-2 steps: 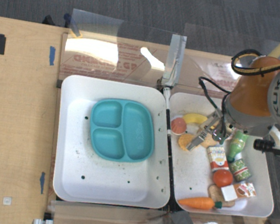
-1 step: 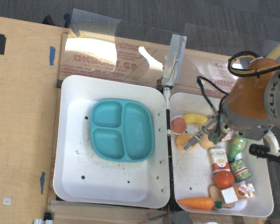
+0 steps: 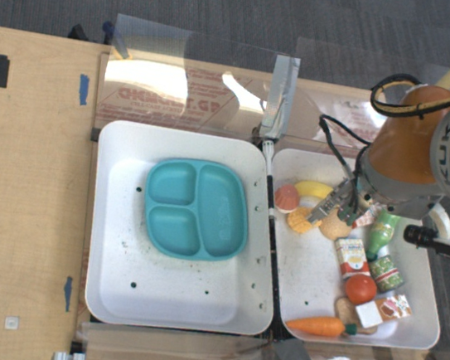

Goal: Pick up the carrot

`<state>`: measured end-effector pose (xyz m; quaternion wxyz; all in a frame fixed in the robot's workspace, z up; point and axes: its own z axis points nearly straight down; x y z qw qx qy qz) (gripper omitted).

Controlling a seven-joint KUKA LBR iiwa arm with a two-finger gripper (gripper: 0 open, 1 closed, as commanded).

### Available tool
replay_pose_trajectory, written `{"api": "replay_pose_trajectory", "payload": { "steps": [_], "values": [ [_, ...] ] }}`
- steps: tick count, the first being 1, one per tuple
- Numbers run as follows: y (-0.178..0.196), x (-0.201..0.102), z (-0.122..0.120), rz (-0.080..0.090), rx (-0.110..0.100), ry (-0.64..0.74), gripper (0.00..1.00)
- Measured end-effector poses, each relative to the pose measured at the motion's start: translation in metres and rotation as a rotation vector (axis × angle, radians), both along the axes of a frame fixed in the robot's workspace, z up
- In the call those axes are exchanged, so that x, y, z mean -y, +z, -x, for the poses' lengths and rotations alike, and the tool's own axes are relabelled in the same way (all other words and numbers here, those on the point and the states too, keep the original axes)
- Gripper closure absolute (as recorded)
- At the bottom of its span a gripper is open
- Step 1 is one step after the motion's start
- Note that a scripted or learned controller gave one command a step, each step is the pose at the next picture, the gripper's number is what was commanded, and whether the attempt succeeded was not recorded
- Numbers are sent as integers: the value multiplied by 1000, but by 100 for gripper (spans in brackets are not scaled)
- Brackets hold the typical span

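Orange and tapered, the plastic toy carrot lies at the lower edge of the right-hand shallow white bin, its long axis nearly level across the frame, thin tip to the left and small green stub to the right. You can see it resting flat against the bin's near wall, untouched. Up in that bin's upper middle, the two-finger gripper hangs over a cluster of toy food: a yellow banana, a pinkish-red round fruit and an orange-yellow piece. You will find its fingers slightly parted with nothing between them. Further right lie a green bottle, a small carton and a red tomato. The left white bin holds a teal divided plate.
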<state>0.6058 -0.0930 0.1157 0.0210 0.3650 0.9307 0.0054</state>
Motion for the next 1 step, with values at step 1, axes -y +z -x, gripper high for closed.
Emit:
{"api": "replay_pose_trajectory", "payload": {
  "steps": [1],
  "values": [
    [130,-73,-13,-8,-25,-19,100]
  ]
}}
